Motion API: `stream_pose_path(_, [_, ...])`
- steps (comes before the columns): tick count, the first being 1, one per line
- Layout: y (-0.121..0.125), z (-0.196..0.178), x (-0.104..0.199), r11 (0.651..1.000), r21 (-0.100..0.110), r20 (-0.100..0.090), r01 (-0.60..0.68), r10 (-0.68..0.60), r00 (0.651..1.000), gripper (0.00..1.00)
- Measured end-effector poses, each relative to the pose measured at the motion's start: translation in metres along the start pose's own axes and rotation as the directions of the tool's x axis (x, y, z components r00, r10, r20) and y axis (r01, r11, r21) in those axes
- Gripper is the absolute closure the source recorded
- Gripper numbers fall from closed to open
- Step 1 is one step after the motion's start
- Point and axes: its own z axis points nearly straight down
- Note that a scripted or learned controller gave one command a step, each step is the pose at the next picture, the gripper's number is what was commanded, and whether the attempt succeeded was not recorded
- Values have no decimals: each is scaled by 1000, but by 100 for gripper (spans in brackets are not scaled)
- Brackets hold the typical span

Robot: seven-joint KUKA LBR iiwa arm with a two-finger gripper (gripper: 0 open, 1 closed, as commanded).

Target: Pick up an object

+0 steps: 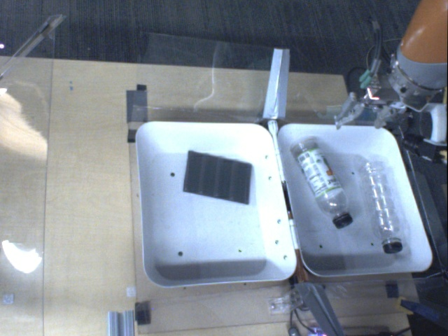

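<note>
Pale wooden bench (77,208) under glare, clear panels (210,75) standing behind, dark, perhaps carpeted floor (210,5) beyond.

In the right bin (409,187) lie two clear, black-capped bottles: a labelled bottle (320,180) and a plain bottle (380,203) just beside it.

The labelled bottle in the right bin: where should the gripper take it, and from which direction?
Probably across the labelled mid-body of the labelled bottle, coming straight down. It lies flat on its side in the right bin, black cap toward the near edge, apart from the clear bottle. The fingers should straddle its width, crosswise to its long axis.
</note>
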Motion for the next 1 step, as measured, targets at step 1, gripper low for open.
stream_pose_path(1, [-20, 144, 35, 995, 1, -1, 101, -101, 995, 0])
